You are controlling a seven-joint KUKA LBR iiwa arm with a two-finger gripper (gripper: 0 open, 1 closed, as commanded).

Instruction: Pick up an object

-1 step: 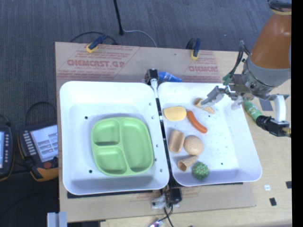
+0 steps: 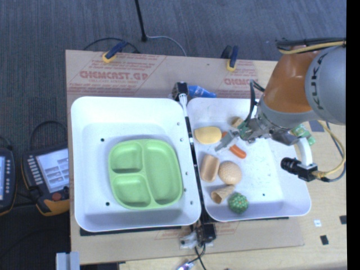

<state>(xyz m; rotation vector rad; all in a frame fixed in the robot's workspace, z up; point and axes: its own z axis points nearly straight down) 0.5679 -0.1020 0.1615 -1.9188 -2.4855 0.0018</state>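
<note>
The right bin [image 2: 281,204] holds several toy foods. A yellow lemon-shaped piece [image 2: 207,134] lies near its left wall, and a small orange carrot [image 2: 238,151] lies beside it. Below them are a tan cylinder [image 2: 208,167], a round tan bun [image 2: 229,172], a tan cone [image 2: 221,193] and a green broccoli-like ball [image 2: 238,202]. A small tan piece [image 2: 236,121] lies near the back. My gripper [image 2: 228,142] reaches in from the right and hangs low between the lemon piece and the carrot, close to both. Nothing is seen held.
The left bin [image 2: 90,122] bears a green divided plate [image 2: 145,173]. A blue object [image 2: 199,91] and a black fitting [image 2: 180,90] sit at the back where the bins meet. A black cable fitting [image 2: 298,167] hangs by the arm over the right bin's right side.
</note>
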